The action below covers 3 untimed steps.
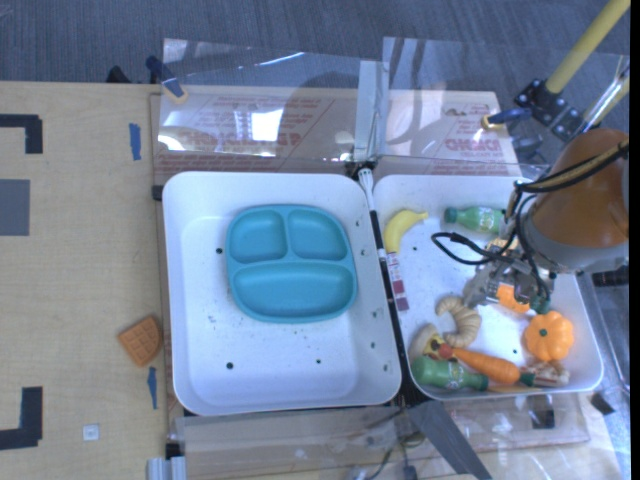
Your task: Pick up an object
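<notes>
My gripper (503, 286) hangs low in the right bin (590, 368), near its middle right. A small orange item (516, 300) lies directly under or against it; whether it is gripped is unclear. Around it lie a tan croissant (462, 317) to the left, an orange pumpkin (548, 336) below right, and a carrot (487, 364) across a dark green bottle (440, 373) along the front. A yellow banana (400, 226) and a light green bottle (476, 217) rest near the back wall.
The left bin (190, 368) holds a blue divided plate (290, 263). A waffle-like brown piece (141, 340) lies on the wooden bench outside the bins. Clear plastic screens stand behind both bins. The arm's orange band (585, 203) overhangs the right bin's right side.
</notes>
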{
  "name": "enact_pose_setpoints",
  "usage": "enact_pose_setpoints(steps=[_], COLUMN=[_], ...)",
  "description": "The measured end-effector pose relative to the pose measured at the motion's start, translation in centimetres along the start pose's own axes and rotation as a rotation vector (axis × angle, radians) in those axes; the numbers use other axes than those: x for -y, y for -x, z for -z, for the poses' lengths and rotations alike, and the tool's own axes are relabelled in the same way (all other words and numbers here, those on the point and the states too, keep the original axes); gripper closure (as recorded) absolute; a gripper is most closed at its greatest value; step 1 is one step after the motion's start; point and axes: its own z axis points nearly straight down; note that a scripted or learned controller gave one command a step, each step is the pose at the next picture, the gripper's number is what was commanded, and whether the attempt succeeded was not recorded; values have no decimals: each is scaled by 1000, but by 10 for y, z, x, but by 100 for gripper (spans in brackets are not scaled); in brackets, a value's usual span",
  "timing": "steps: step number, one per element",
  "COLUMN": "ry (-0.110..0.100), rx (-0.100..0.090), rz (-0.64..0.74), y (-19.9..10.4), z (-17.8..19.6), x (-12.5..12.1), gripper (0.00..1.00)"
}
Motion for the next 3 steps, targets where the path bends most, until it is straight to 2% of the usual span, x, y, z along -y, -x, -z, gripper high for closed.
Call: enact_pose_setpoints(steps=[1, 2, 3], ry=[-1, -3, -9], rx=[-20, -23, -25], rz=[342, -94, -442], y=[5, 74, 120], z=[-9, -13, -16], x=[81, 50, 34], gripper=[100, 100, 100])
